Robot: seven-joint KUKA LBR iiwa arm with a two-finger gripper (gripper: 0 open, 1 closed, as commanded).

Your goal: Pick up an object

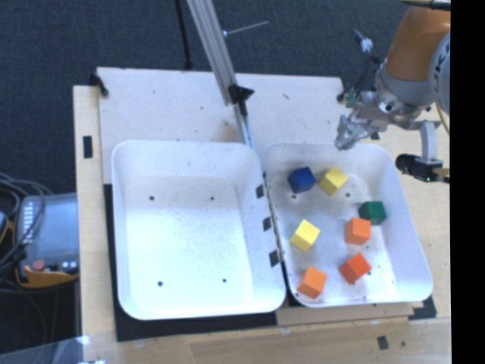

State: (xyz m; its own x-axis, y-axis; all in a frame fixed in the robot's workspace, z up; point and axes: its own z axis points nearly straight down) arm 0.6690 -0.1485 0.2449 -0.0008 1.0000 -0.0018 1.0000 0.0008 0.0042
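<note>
While poised above the far rim of the right bin (405, 196), gripper (347, 140) seen from above, tip pointing down; nothing visible between its tips, and whether parted or closed cannot be told at this scale. Wrist and orange band (415, 48) directly behind and up-right of it, reaching in from the right edge.

Nearest candidates, just below the gripper: yellow cube (333, 180) and, touching or nearly touching it on the left, blue cube (301, 179). Slightly farther down and to the right: green cube (372, 211), with orange cube (358, 230) just beside it. Lower still: second yellow cube (305, 235) down-left, red-orange cube (355, 267) straight down, and another orange cube (312, 281) at the near rim. Cubes scattered loosely and mostly apart, probably so that each can be approached from above without crowding; blue–yellow pair the likely exception, leaving little room for a finger between.

Well to the left of the gripper: left bin (129, 165), sharing a divider edge with the right one. Up-left: slanted aluminium bar (212, 36) rising from the bench (151, 97).

Judged stage: pre-grasp, no object lifted yet.
</note>
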